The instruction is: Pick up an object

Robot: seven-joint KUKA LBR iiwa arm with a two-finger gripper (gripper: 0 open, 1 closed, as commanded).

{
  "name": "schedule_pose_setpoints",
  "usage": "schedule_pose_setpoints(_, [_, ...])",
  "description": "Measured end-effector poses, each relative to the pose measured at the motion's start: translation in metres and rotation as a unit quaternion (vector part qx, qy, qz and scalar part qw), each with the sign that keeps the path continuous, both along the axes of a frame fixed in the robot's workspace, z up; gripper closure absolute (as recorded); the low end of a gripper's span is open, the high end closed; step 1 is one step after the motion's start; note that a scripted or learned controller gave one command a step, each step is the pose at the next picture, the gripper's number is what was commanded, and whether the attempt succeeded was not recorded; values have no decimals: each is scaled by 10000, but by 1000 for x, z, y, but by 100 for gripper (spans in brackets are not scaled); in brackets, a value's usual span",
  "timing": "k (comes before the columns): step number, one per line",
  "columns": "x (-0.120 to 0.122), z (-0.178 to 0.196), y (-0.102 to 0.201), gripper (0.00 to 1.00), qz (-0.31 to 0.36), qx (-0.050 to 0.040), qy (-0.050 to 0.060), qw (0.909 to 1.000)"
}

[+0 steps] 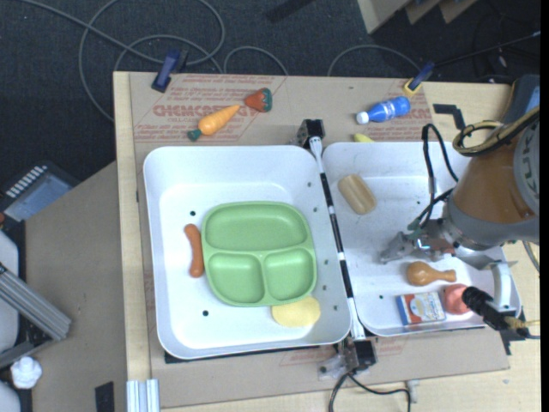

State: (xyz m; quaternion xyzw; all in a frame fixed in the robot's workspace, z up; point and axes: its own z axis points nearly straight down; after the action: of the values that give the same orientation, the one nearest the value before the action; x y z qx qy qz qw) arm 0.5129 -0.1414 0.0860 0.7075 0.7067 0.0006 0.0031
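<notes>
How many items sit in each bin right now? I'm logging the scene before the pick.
Left bin: 3 (green divided tray, orange sausage, yellow piece)
Right bin: 4 (bread roll, chicken drumstick, small carton, red-orange piece)
Total: 7

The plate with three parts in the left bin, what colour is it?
The plate is light green, seen plainly in the camera view.

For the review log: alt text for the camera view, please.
The gripper is low in the right bin, beside a toy drumstick. The left bin holds a green divided plate.
</notes>
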Motion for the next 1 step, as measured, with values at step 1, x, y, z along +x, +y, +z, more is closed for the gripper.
schedule_pose_setpoints(1, [-34,-2,10,0,3,22,36,10000])
